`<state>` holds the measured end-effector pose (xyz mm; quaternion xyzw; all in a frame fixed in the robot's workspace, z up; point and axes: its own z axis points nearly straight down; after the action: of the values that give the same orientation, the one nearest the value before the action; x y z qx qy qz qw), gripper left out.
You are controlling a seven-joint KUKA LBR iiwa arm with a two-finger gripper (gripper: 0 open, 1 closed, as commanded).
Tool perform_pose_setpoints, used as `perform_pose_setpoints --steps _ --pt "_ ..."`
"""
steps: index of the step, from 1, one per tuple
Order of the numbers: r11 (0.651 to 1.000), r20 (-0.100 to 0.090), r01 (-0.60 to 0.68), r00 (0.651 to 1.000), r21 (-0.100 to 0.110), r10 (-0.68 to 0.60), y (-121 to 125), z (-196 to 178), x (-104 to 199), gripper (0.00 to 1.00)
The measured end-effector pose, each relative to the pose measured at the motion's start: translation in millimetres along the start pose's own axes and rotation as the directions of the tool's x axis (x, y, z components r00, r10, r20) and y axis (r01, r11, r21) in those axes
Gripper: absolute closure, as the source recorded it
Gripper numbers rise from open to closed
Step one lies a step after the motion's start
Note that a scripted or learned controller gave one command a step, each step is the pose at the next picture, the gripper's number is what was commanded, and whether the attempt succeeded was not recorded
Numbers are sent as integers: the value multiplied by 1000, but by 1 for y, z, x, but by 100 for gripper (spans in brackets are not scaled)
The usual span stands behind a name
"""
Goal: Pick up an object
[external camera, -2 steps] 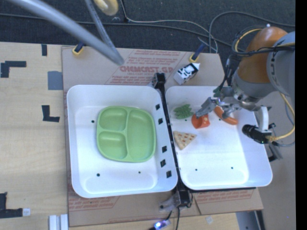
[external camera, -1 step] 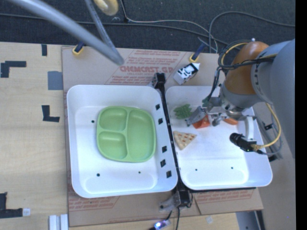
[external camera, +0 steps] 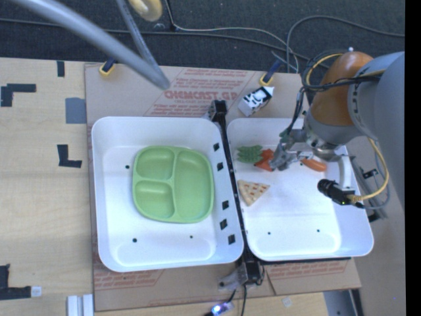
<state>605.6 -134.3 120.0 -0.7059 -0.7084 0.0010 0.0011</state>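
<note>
Two shallow white bins sit side by side on a bench, seen from above at a slant. The left bin holds a green divided plate with three compartments. The right bin holds a few small toy foods: a carrot with a green leafy top and an orange body, lying near the bin's far left corner; a tan wedge like a cracker, nearer the camera beside the divider between the bins; and a second small orange piece, just to the right of the arm's tip. A grey arm with an orange band reaches in from the right, and its gripper is down low over the right bin, right at the orange end of the carrot. This looks like the approach or closing step of a pick aimed at the carrot. The jaws are dark, small and seen from above, so it is not possible to tell whether they are apart or closed, or whether the carrot sits between them. The next move would call for a firm close on the carrot's body, then a straight lift. The second orange piece is partly covered by the wrist, so its shape is unclear.
</note>
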Motion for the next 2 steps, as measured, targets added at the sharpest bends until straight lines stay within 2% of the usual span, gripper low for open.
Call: perform_pose_setpoints --steps 1,2 --pt "1000 1 -1 1000 -8 1 2 -63 4 100" --pt "1000 1 -2 1000 -7 2 10 -110 1 100"
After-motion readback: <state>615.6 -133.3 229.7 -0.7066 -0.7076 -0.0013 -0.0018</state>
